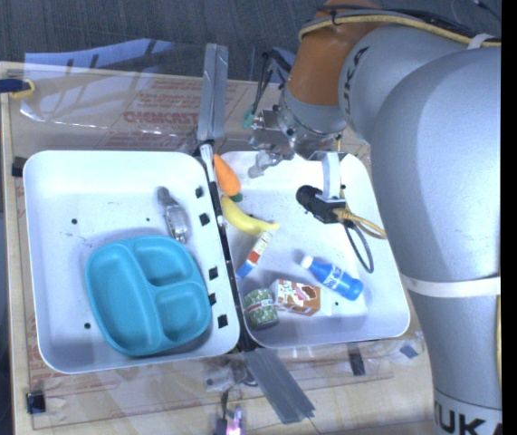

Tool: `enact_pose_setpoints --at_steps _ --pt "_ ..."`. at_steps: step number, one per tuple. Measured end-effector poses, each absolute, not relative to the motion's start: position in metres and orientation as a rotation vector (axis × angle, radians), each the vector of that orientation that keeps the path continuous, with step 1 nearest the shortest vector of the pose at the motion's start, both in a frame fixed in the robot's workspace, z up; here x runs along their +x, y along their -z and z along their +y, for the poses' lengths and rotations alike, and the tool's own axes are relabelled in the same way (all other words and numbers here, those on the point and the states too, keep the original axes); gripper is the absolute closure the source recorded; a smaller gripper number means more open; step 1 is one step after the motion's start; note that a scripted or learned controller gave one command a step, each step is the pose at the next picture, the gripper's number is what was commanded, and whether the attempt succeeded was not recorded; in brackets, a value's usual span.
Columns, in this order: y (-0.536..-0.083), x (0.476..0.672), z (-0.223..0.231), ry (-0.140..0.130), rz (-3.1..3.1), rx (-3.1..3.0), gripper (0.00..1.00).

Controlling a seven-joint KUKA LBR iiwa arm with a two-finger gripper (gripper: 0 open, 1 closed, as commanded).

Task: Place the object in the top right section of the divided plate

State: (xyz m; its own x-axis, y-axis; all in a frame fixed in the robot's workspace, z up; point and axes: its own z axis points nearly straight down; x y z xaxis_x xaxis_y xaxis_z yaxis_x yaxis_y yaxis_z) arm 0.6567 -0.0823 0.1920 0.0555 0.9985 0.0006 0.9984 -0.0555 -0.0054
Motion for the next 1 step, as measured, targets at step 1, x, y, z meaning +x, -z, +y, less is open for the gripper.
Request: enact_pose_setpoints --at_steps 1 --pt "-0.192 0.5715 -0.0478 -0.002 -2.282 -2.157 1.0"
